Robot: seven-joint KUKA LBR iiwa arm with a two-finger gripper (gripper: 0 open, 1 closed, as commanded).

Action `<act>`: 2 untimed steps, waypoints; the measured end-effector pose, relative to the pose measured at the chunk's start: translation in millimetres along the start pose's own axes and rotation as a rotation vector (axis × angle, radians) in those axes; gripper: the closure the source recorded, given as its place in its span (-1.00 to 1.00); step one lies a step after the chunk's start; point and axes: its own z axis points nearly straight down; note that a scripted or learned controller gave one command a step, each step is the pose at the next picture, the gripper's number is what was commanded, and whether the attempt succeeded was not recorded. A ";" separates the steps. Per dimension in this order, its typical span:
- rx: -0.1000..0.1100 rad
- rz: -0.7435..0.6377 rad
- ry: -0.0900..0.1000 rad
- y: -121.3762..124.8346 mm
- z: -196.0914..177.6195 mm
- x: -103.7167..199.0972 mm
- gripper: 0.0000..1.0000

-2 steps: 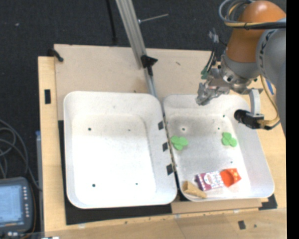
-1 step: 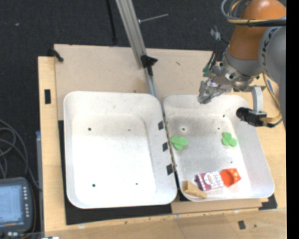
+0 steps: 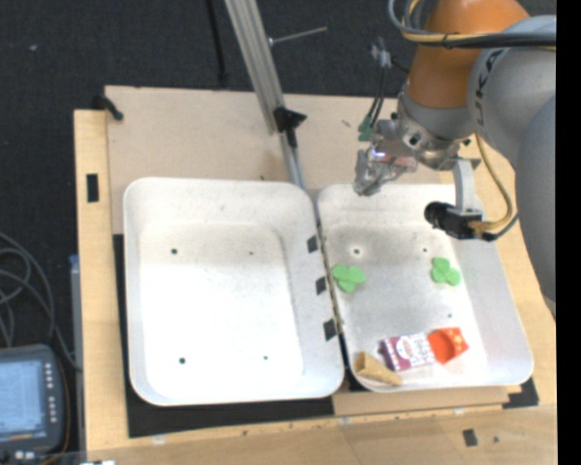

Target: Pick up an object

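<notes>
My gripper (image 3: 370, 180) hangs over the far left corner of the right bin (image 3: 484, 289), seen end-on under the orange wrist. In that bin lie a green piece (image 3: 348, 277) near the left wall and a second green piece (image 3: 445, 273) toward the right. At the bin's near edge lie a purple and white packet (image 3: 408, 351), a red-orange object (image 3: 448, 344) touching it, and a tan piece (image 3: 376, 366). All of these sit well in front of the gripper.
The left bin (image 3: 223, 289) sits beside the right one, with black clips along the shared wall. A slanted metal rail (image 3: 261, 71) rises behind the bins. A black cable connector (image 3: 450, 218) hangs from the arm over the right bin's far side.
</notes>
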 end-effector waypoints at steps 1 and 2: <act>0.004 0.001 -0.001 -10.6 5.2 46.4 1.00; 0.002 0.000 0.000 -6.6 1.3 90.5 1.00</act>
